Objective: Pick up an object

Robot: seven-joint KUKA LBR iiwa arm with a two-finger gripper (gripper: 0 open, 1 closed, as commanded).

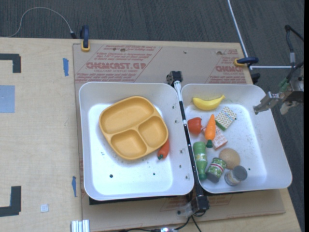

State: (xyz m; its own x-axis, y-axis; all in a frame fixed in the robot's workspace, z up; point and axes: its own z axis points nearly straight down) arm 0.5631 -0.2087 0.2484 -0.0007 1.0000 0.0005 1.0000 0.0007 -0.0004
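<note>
The right bin (263, 144) holds a yellow banana (208, 102), a red tomato (194, 125), an orange carrot (210, 126), a checkered packet (225, 117), a pink and white block (220, 140), a green bottle (199, 154), a green can (215, 169), a brown potato (230, 156) and a grey can (235, 175). My gripper (279, 100) hangs at the far right, over that bin's right rim near its back corner, well apart from all the objects. Nothing shows in its grasp.
The left bin (91, 168) holds a yellow divided plate (133, 127) with a small red-orange pepper (164, 150) against its near right edge. A black divider (185, 129) runs between the bins. Clamps (85, 37) (246, 61) hold the cardboard behind.
</note>
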